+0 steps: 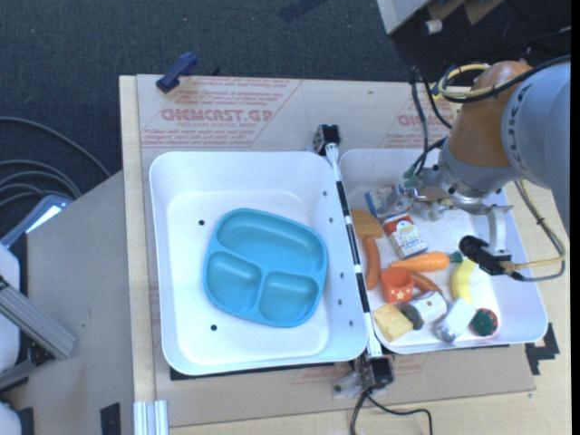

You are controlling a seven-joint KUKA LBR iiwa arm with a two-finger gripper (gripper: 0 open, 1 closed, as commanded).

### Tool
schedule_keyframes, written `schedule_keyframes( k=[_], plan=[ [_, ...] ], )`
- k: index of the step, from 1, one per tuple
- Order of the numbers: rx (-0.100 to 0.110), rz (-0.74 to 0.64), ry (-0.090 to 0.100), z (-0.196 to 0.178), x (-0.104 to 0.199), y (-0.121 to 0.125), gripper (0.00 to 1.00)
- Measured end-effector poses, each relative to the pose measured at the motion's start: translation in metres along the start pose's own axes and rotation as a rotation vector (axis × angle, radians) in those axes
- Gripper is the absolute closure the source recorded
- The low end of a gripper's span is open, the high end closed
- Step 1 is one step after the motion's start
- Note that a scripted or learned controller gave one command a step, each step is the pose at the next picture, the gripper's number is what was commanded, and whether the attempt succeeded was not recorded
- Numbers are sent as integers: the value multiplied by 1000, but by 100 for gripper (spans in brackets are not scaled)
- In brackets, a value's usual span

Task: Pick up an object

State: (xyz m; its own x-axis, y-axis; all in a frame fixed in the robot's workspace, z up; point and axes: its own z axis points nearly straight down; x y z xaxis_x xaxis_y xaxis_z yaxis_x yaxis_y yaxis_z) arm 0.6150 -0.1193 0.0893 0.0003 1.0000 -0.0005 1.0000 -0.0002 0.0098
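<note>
Across the right bin [524, 304] toys [419, 263] are piled, with the gripper [419, 196] held above; its grip cannot be told. A toy must be reached next.

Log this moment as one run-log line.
arm: over right bin | end effector: above toy food | carrot: unheld | blue tray: left bin

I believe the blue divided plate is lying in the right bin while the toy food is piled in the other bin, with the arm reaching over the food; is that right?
Not quite: the camera view shows the blue divided plate lying in the left bin, not the right. The rest holds: the toy food is piled in the other bin, and the arm reaches over it.
</note>
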Motion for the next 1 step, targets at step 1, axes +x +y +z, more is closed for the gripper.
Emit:
schedule_keyframes(
  k=[1],
  plan=[
    [-3, 1, 1, -10, 1, 1, 100]
  ],
)
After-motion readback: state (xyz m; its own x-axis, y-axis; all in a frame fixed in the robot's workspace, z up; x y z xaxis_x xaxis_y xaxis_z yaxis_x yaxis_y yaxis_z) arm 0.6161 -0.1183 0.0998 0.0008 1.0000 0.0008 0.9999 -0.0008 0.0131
